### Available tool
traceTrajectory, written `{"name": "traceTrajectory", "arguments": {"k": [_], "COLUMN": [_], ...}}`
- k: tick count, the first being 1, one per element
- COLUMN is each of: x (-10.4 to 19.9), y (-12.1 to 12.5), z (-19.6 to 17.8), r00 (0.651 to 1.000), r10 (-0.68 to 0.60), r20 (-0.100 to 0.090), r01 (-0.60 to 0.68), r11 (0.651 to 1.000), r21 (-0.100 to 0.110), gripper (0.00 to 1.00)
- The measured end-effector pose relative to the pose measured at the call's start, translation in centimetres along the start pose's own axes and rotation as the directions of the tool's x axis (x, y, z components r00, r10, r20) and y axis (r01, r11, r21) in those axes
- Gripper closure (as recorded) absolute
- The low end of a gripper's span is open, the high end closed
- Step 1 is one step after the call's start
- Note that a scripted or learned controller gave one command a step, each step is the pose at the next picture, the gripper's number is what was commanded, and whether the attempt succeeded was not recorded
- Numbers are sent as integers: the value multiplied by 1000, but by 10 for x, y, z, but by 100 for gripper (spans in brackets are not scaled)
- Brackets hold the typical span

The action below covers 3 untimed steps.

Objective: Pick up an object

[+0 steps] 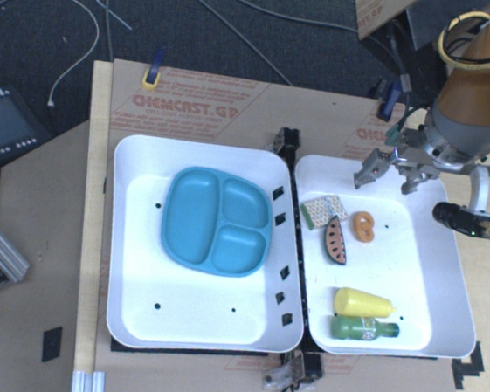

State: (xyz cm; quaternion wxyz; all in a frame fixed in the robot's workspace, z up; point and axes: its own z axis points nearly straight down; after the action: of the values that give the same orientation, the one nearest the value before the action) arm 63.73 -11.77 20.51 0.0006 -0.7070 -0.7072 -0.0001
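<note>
My gripper (pixel 392 177) hangs open over the far edge of the right bin (pixel 447 275), its two fingers spread with nothing between them. In that bin lie a checkered sandwich piece (pixel 322 210), a watermelon slice (pixel 336 239) and a small orange pretzel-like piece (pixel 364 226), all a little in front of and left of the gripper. Nearer the front lie a yellow bottle (pixel 362 302) and a green bottle (pixel 363 328), side by side. The left bin (pixel 128 292) holds a blue divided plate (pixel 217 221).
The grey and orange arm (pixel 477 85) reaches in from the upper right. A black clamp (pixel 286 140) sits at the far end of the divider between the bins. Cables lie on the dark floor beyond the bench.
</note>
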Motion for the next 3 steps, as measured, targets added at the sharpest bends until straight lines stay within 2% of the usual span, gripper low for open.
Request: {"name": "traceTrajectory", "arguments": {"k": [2, 3], "x": [-8, -8], "y": [2, 4], "z": [89, 116], "r00": [1000, 1000], "r10": [1, 0], "r20": [0, -2], "r01": [-1, 0], "r11": [1000, 1000], "r21": [6, -2], "gripper": [0, 0]}}
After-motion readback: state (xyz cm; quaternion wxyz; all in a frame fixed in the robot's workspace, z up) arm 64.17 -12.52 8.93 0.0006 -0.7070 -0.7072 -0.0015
